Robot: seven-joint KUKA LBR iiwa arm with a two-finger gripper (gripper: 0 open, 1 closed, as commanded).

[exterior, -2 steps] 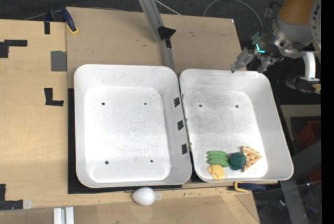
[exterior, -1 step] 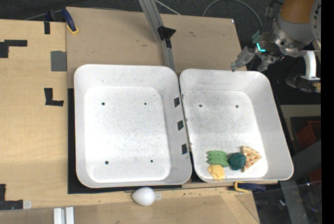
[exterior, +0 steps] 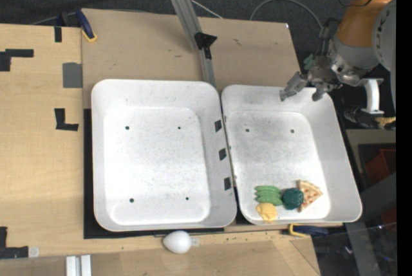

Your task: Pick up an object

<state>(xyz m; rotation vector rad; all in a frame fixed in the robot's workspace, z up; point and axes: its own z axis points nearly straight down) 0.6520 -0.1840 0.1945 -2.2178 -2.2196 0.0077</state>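
Four small toys lie bunched in the near right corner of the right bin (exterior: pixel 335 139). A green ridged piece (exterior: pixel 267 193) lies on the left of the bunch, with a yellow piece (exterior: pixel 267 210) just below it, touching or nearly so. To their right sits a dark green round toy (exterior: pixel 293 199), and beside that, toward the bin's right wall, a pizza slice toy (exterior: pixel 310 192) in orange and tan leans against the round one. None of the four is held by anything.

The gripper (exterior: pixel 301 92) hangs over the far right corner of the same bin, well apart from the toys. Its two fingers are spread, one pointing out to the left and the other down at the far rim, and nothing sits between them. Behind it the arm (exterior: pixel 360 27) runs off to the right edge.

The left bin (exterior: pixel 103 139) lies alongside the right one, their inner rims overlapping. A white egg-shaped thing (exterior: pixel 177 242) rests on the bench just outside the left bin's near edge. A grey metal bar (exterior: pixel 183 8) slants down to the far rims where the bins meet.
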